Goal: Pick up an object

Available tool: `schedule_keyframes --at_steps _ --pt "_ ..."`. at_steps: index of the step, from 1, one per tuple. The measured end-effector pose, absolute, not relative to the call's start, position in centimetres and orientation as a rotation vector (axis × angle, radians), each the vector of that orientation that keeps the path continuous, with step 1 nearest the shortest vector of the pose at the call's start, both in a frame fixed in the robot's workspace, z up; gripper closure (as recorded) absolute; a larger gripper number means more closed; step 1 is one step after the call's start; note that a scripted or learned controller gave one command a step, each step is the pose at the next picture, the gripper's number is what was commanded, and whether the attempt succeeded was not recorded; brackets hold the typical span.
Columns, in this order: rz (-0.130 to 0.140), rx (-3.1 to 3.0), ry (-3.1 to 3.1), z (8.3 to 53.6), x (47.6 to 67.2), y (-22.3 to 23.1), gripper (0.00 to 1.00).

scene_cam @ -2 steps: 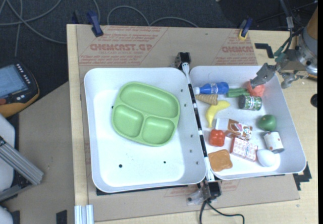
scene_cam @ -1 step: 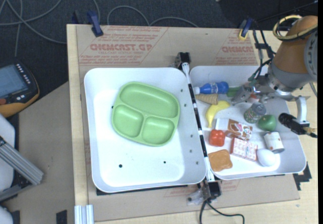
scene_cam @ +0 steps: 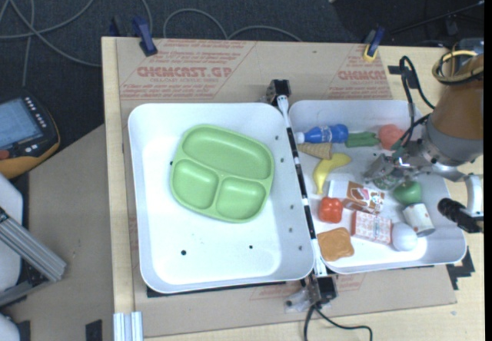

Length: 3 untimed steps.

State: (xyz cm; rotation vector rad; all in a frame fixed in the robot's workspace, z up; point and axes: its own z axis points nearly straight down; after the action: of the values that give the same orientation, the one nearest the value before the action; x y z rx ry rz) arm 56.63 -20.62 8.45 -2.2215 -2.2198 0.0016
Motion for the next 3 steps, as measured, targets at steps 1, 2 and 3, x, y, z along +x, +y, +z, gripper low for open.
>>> schedule_keyframes --at_steps 1,2,3 --pt "-0.008 -2.214 -2.223 8.5 62.1 -21.5 0.00" --pt "0.001 -2.220 -2.221 8.4 57.4 -18.8 0.00" --pt "-0.001 -2.223 -2.222 9.5 57.4 -18.8 1.00"
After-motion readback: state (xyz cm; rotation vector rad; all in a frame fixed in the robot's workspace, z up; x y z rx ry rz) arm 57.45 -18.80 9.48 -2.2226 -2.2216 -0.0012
